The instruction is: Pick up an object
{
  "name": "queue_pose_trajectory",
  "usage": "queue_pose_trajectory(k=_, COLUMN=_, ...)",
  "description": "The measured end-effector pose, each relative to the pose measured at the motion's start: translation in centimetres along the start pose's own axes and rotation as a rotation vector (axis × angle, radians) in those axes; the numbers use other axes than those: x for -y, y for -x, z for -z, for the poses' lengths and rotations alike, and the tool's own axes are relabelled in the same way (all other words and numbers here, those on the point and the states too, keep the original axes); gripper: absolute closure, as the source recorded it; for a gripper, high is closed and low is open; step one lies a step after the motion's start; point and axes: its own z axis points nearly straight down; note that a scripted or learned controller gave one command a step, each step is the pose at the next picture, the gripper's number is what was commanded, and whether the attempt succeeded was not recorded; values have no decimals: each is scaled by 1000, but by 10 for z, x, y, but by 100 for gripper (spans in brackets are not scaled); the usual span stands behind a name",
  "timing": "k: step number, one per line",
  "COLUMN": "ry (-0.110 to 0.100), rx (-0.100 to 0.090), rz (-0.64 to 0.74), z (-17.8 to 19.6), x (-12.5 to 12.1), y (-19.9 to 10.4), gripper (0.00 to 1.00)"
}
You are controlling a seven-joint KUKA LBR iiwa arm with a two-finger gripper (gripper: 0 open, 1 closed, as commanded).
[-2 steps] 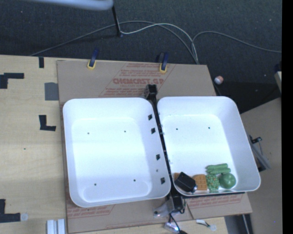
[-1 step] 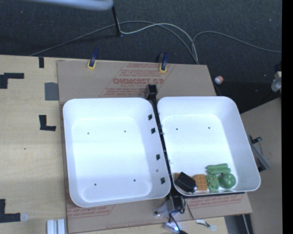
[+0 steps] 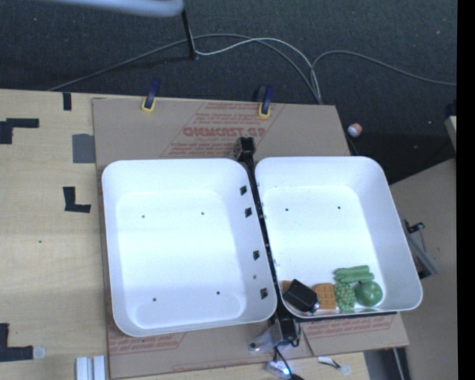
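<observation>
- The step in hand looks like the very start: nothing is lifted, and every candidate object lies on the floor of the right bin [image 3: 319,223].
- A pale grey blur [image 3: 126,6] crosses the top edge of the camera view. It may be part of the arm, but it is too smeared to say.
- I cannot tell how wide the gripper stands, or whether it has hold of anything.
- The objects are well apart from that blur, on the opposite side of the bench, crowded into the right bin's near corner.
- In that cluster, a black block [image 3: 300,296] lies tilted nearest the divider between the bins. An orange biscuit-like piece [image 3: 323,295] sits just beside it.
- Then come a bumpy green piece [image 3: 345,297] and a round green ball [image 3: 368,294] close to the bin's wall, with green pods [image 3: 352,274] lying across just behind them.
- The pieces seem to touch one another, though the exact contacts are too small to make out.
- The left bin [image 3: 178,223] offers no target.
- The next move, as I judge it, calls for bringing the gripper over that near corner and descending on a single piece.
- The black block looks the likeliest choice, having bare floor on its far side.
- The crowding and the nearby wall leave little room, so a grasp could nudge neighbours or close on nothing.
</observation>
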Motion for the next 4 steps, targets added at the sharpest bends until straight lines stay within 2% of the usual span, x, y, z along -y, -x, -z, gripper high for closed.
queue_pose_trajectory(k=1, ry=-1, rx=0, rz=0, z=0, x=0, y=0, gripper=0)
queue_pose_trajectory(k=2, ry=0, rx=0, rz=1, z=10, x=0, y=0, gripper=100)
queue_pose_trajectory(k=3, ry=0, rx=-2, rz=7, z=-31, x=0, y=-130, gripper=100)
queue_pose_trajectory(k=4, ry=0, rx=-1, rz=-4, z=-30, x=1, y=-101, gripper=100)
